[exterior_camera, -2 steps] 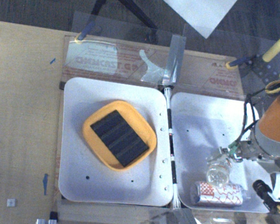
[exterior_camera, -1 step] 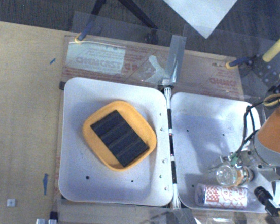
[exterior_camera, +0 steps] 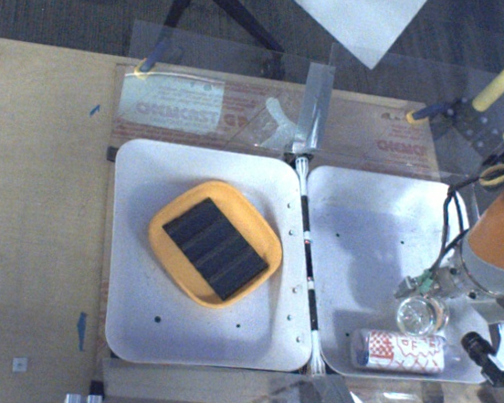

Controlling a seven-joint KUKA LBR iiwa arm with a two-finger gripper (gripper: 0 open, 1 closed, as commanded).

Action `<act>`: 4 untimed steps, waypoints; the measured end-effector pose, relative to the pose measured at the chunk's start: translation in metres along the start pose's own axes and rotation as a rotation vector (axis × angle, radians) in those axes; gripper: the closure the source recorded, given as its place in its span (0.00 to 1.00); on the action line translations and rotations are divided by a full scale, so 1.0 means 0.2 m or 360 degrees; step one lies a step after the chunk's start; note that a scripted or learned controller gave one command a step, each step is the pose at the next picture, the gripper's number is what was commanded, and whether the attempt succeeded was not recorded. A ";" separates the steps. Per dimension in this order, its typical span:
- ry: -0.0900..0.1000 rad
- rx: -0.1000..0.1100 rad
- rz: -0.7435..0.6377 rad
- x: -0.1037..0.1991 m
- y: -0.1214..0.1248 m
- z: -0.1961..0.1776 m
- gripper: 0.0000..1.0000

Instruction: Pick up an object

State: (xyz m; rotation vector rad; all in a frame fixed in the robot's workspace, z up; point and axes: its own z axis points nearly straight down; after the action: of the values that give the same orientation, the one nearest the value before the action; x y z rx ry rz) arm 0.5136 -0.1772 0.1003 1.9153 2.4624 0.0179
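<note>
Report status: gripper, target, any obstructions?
Gripper low in right bin, finger state unclear. Red-and-white cylinder lies just below it, near the front wall. Yellow tray with dark insert in left bin. Nothing blocking.

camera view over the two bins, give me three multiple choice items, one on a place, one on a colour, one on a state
1. Where does the orange tray with the dark ridged insert lie?
A. in the left bin
B. in the right bin
C. on the bare bench

2. What colours mark the small cylinder in the right bin?
A. blue and green
B. red and white
C. plain black

3. How does that cylinder rest?
A. standing upright
B. on its side
C. leaning on the tray

Answers:
1. A, the orange tray sits near the middle of the left bin.
2. B, the cylinder shows a red pattern on white, with a darker left end.
3. B, it lies lengthwise along the near wall of the right bin, just below the gripper.
</note>
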 end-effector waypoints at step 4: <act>0.0025 -0.0017 0.0010 -0.12 -0.04 -0.01 1.00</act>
State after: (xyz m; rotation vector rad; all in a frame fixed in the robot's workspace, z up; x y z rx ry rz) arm 0.5109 -0.2023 0.1022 1.9265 2.4609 0.0461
